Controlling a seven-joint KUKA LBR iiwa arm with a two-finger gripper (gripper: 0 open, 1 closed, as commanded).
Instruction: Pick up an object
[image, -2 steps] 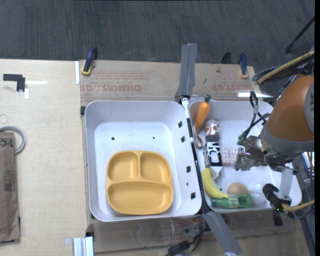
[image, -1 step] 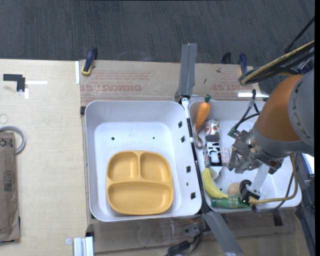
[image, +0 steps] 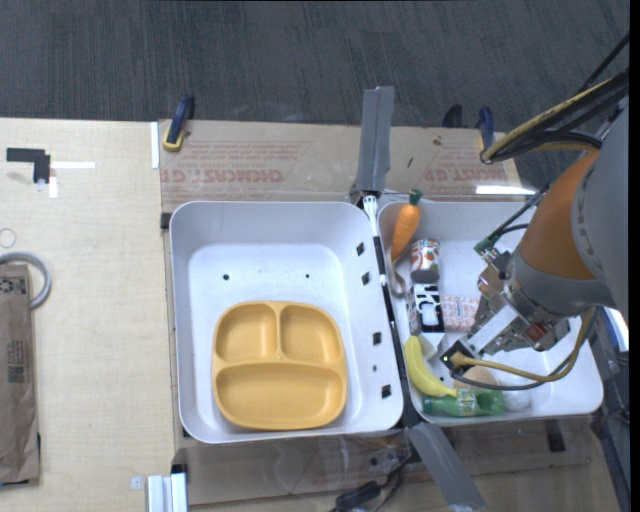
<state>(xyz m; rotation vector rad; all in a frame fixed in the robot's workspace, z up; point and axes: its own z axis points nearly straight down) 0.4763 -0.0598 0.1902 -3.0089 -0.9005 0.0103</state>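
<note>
We see 2 shallow white bins side by side; the right bin (image: 560, 402) holds a huddle of small things, any of which could be the 1 to pick. Nearest the gripper (image: 458, 357) is a banana (image: 421, 369), yellow, smooth and curved, lying along the bin's left wall with its lower end bent toward the front; just below it lies a green bottle (image: 465, 403) on its side, glossy and rounded, touching the banana's tip. Further back a carrot (image: 404, 226) rests near the far left corner, orange and tapered with a small green top; beside it stands a small can (image: 425, 257), cylindrical, with a reddish and white label; between can and banana lies a black-and-white packet (image: 428, 306), flat and oblong, and next to it a pale printed pouch (image: 461, 312) partly hidden by the arm.

The arm (image: 570, 240), grey with an orange band, reaches in from the right; the gripper sits low in the right bin, just beside the banana's middle; whether its jaws are apart or together we cannot tell, since dark parts and cabling blur them.

The left bin (image: 200, 240) bears a yellow tray (image: 281, 365), matte plastic with rounded corners and 3 compartments; brown cardboard (image: 260, 160) lies behind both bins.
</note>
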